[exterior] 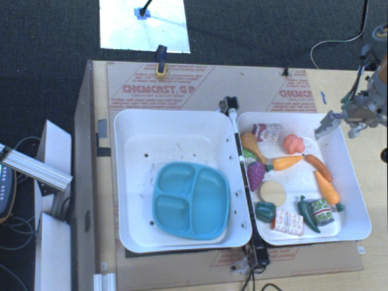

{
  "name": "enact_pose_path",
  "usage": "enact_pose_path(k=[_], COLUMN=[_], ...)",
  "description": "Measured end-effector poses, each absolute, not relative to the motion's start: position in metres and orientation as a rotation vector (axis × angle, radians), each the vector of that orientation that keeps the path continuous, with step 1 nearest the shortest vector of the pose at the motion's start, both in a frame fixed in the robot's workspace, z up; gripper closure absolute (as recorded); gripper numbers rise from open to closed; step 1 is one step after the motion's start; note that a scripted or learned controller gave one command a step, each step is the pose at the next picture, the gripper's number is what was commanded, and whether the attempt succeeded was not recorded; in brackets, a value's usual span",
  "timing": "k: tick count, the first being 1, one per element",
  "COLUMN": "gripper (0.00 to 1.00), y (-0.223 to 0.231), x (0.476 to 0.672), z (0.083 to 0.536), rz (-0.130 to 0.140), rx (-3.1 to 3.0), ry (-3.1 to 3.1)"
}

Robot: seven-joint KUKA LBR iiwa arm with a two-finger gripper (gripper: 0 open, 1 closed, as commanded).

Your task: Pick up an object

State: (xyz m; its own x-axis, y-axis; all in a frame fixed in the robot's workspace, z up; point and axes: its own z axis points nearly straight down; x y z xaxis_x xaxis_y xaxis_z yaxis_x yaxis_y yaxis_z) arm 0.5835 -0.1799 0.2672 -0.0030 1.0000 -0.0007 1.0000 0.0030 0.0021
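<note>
The right bin point(357, 208) holds several toy foods. Among them are a pink piece point(294, 143), an orange carrot point(285, 161), a second carrot point(317, 167), a third one point(327, 188), purple grapes point(256, 176), a yellow squash point(251, 145), a small packet point(267, 132), a cream disc point(272, 194), a green pepper point(265, 211), a white and red box point(287, 222) and a green can point(321, 211). My gripper point(339, 126) hangs over the bin's far right corner, open, with nothing between its fingers. It is up and to the right of the pink piece.
The left bin point(136, 138) holds a blue divided plate point(191, 200). A black clamp point(229, 106) sits at the far end of the wall between the bins. Cardboard point(182, 83) lies under both bins, and a white sheet point(144, 17) lies on the floor beyond.
</note>
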Motion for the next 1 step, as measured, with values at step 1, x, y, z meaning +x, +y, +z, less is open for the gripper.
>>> enact_pose_path(k=[1], gripper=[0.0], y=[-0.1494], x=[0.6107], z=[0.1823], rz=[0.0], rx=[2.217], ry=[2.227])
